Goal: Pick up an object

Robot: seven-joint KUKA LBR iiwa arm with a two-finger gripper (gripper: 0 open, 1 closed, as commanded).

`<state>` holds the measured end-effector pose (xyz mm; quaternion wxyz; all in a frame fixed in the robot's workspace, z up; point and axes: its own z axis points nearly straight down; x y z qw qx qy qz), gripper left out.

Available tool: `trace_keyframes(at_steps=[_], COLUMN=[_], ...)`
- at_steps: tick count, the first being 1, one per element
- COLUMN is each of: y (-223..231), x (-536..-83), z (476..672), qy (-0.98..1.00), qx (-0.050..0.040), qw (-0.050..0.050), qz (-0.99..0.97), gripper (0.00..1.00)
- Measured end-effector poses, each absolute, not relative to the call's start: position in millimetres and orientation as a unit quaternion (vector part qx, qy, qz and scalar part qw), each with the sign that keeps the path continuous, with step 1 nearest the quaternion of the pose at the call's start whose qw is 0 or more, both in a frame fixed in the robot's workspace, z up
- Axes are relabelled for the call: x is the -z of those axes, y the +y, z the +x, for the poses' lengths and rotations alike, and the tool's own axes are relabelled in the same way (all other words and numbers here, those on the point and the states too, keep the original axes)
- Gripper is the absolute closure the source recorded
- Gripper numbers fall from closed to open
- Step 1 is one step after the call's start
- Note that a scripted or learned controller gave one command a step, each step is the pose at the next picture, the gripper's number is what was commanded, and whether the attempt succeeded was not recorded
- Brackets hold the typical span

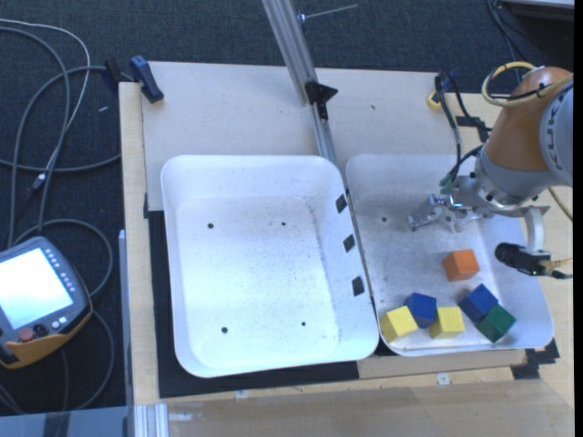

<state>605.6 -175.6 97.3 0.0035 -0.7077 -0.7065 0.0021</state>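
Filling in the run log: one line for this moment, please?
stage: approach | gripper: above right bin, nothing seen held | nearest: orange block | others: yellow, blue, green blocks

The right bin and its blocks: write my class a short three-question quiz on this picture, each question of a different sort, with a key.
1. True or false: the orange block touches a blue block.
2. How many yellow blocks lie in the right bin?
3. Which block lies nearest the gripper? A) green block B) orange block C) a yellow block

Key: 1 false, it lies apart from the others; 2 two; 3 B.
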Motion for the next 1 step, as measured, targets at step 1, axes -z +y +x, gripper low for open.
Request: trace_keyframes(at_steps=[1], y=[-127.6], x=[-99.1], z=[544.0], qy=[-0.708], qx=[-0.0008], qw=[0.004], qz=[-0.706], gripper=[0.00])
